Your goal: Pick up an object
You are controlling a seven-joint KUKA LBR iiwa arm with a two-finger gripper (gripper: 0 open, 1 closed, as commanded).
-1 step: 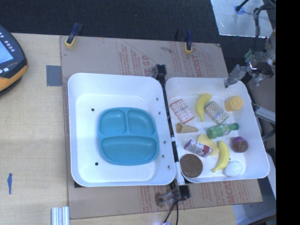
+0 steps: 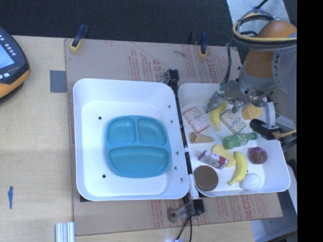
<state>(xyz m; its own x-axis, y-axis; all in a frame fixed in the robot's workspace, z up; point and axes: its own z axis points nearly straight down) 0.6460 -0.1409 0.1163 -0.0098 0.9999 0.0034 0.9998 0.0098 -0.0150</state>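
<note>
My jaws hang over the far end of the right bin, just beside a small banana, and I cannot tell how wide they stand. That banana is yellow, curved, lying flat on the bin floor beside a checkered packet. A green bottle lies nearer the bin's middle.
</note>
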